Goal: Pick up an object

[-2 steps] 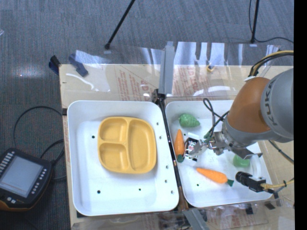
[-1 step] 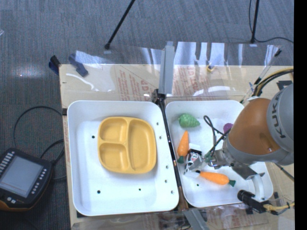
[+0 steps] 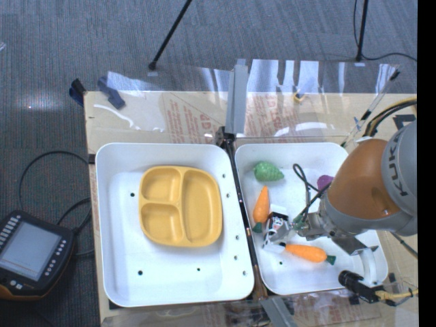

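Your end effector (image 3: 274,229) hangs low in the right bin (image 3: 334,148) between two toy carrots, its state not something you can tell; go for the near carrot (image 3: 306,253), likely light, hard, slick plastic, gripped across its thick middle.

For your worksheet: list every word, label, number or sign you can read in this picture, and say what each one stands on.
"KU": grey letters on the arm at the right edge; the rest is cut off.
Red printing on the clear sheet behind the bins: mirrored and blurred, not readable.
Handheld screen at the lower left: too small to read.
Yellow divided plate, carrots and bins: no text.
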Available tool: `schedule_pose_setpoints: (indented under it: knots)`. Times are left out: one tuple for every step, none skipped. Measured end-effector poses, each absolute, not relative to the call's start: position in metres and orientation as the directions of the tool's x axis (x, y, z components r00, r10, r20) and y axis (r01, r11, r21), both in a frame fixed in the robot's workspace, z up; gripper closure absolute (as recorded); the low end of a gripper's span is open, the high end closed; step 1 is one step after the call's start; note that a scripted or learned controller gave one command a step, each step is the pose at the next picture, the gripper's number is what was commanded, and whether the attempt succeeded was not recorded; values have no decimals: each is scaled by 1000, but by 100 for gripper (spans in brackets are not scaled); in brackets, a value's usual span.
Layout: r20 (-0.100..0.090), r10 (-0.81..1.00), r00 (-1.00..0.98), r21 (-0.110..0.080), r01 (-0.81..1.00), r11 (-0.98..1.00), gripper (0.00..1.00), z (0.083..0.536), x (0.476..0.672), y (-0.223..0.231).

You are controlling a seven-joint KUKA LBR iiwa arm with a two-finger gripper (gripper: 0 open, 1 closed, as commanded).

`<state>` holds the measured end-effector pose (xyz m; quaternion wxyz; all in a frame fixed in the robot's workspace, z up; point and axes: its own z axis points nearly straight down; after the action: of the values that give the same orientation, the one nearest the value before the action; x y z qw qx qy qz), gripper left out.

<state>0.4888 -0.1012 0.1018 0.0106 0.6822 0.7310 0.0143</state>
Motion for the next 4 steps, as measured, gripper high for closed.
schedule_pose_setpoints:
  knots:
    - [-4,994,-112,27,993,112,0,104,577,-106]
    - [-7,993,-121,36,992,121,0,102,521,-93]
    - [-13,954,-301,38,953,301,0,102,489,-118]
    - [-1,937,-350,4,937,350,0,145,551,-95]
